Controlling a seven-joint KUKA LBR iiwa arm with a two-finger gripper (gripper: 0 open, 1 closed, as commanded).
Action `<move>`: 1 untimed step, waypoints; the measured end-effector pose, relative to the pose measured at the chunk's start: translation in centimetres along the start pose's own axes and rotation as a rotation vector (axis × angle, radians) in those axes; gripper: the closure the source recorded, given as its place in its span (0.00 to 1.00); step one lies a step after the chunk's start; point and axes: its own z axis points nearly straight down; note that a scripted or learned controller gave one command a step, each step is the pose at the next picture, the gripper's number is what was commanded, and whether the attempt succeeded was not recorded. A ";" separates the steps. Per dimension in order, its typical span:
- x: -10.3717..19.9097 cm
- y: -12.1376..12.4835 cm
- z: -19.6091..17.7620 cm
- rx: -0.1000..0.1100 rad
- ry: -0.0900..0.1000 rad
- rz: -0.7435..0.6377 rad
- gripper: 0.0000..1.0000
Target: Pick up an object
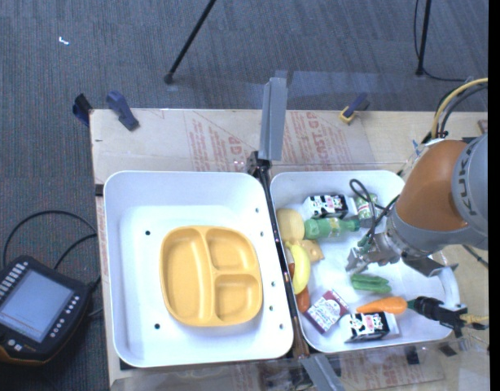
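The right bin (331,179) holds several toy foods. A green bottle (331,228) lies near the middle, with a black-and-white milk carton (325,205) behind it. A yellow banana (300,267) and a pale pear-like fruit (290,225) lie at the left wall. A green pea pod (370,283), an orange carrot (382,305), a second carton (369,326) and a red-white packet (326,311) lie at the front. My gripper (361,259) hangs low over the bin, just above the pea pod and right of the bottle, with nothing seen between its fingers.
The left bin (136,210) holds a yellow divided plate (210,275). A grey divider post (273,125) stands between the bins at the back. A black cable (360,192) loops in the right bin's back. A teach pendant (34,304) lies on the floor at left.
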 end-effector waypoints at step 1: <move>0.0 0.0 0.0 0.000 0.000 0.000 0.00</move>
